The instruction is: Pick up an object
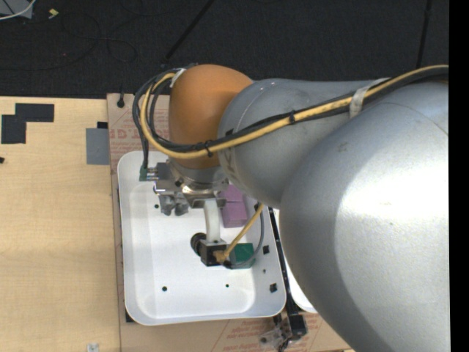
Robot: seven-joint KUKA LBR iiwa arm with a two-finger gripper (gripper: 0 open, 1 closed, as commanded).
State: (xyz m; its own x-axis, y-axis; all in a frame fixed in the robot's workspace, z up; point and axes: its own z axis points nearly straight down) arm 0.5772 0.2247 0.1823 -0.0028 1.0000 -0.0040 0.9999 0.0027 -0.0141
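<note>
My gripper (174, 204) hangs low over the upper left part of the left white bin (183, 299), under the orange band of the arm. A pale purple block (235, 207) lies just right of the gripper, partly hidden by the arm. A green object (244, 253) rests further down toward the bin's right side. A small teal piece (144, 173) peeks out at the bin's top left corner, beside the wrist. Nothing shows between the fingertips.
The big grey arm covers the right bin and the right half of the view. A wooden bench top (51, 218) with black and grey patches stretches left of the bin. The bin's lower left floor is bare white.
</note>
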